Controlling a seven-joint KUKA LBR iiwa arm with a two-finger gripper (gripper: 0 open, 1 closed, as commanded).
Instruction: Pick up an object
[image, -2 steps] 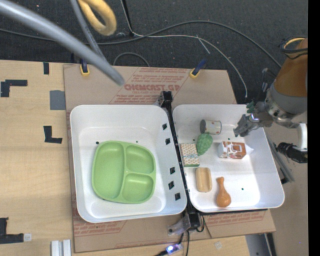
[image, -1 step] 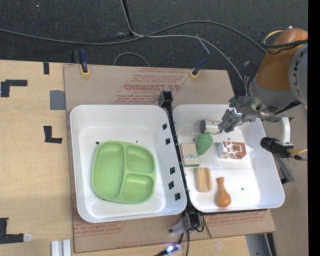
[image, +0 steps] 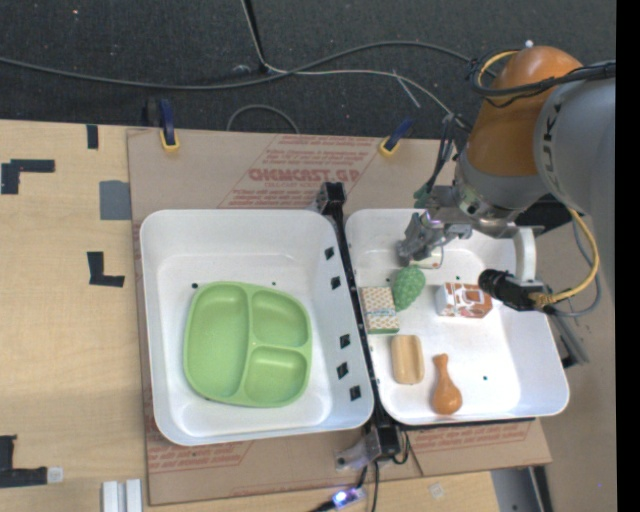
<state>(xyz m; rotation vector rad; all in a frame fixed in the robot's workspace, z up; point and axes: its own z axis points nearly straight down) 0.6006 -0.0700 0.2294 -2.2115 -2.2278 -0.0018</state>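
The right bin (image: 520, 400) holds a green leafy toy (image: 408, 286), a patterned block (image: 379, 308), a tan bread-like piece (image: 406, 358), an orange drumstick (image: 444, 386) and a red and white packet (image: 464, 300). My gripper (image: 421, 245) hangs over the bin's far left part, just above the green leafy toy. I see nothing held in it.
The left bin (image: 165, 250) carries a green divided plate (image: 249, 344). A black divider (image: 345, 300) runs between the bins. Cables cross the dark area behind the bench, and two clamps (image: 166, 133) hold the cardboard's far edge.
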